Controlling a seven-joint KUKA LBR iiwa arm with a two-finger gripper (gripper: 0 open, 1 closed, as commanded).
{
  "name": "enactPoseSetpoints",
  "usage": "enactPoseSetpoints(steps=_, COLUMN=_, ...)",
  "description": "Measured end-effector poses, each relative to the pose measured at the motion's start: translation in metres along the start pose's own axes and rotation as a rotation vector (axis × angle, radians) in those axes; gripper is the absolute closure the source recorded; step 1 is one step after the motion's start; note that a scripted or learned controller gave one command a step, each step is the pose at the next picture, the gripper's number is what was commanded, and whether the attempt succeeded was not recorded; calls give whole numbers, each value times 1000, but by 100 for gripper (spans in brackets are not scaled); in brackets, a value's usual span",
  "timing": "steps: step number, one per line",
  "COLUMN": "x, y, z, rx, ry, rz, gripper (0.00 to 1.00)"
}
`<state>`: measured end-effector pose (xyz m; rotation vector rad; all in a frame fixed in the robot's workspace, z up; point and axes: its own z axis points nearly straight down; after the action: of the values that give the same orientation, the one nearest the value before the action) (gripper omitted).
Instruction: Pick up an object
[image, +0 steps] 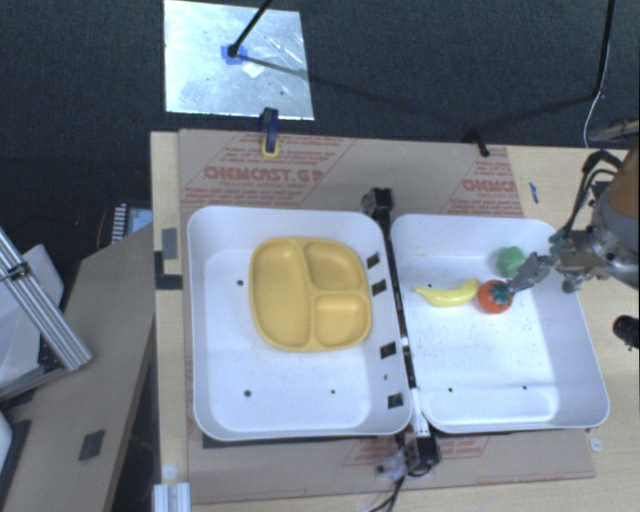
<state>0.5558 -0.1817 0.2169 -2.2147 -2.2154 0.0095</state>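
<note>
The gripper (522, 281) reaches in from three o'clock over the right bin (500, 395), its fingertips just touching or hovering beside the red tomato-like toy (491, 297); whether the fingers are parted or closed is too small to tell. A yellow toy banana (448, 294) lies at the tomato's nine o'clock, touching it. A green toy (511, 260), perhaps a vegetable, sits at the tomato's one o'clock, near the gripper. The left bin (215, 380) holds a yellow divided plate (307, 295) at its centre.
</note>
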Motion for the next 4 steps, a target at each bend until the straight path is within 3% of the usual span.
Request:
enactPoseSetpoints(steps=1, x=0, y=3, z=-7, rx=-12, ry=-3, rz=-3, gripper=0)
enactPoseSetpoints(steps=3, x=-4, y=-4, z=101, rx=-7, ry=-1, rz=-1, gripper=0)
enactPoseSetpoints(steps=4, x=-4, y=-4, z=134, rx=-9, ry=-1, rz=0, gripper=0)
